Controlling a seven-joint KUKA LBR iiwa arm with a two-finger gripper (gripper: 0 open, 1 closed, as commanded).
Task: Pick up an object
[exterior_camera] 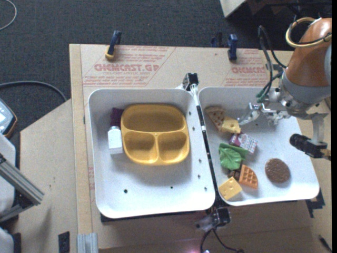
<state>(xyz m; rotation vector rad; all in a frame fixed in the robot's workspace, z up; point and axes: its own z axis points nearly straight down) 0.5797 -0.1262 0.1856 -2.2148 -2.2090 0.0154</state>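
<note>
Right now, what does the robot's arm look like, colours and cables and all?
The arm is grey metal with a glossy orange band above the wrist, edged by a pale ring. Dark cables loop along its left side. The gripper is small, silvery metal. A black cylindrical part sticks out below the wrist.

Hand [251, 113] near cheese wedge [230, 125]

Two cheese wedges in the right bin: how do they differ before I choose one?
The upper cheese wedge lies near the gripper, touching the brown cracker; the lower cheese wedge sits at the bin's near edge, beside the orange waffle. The lower looks larger. Both are yellow.
</note>
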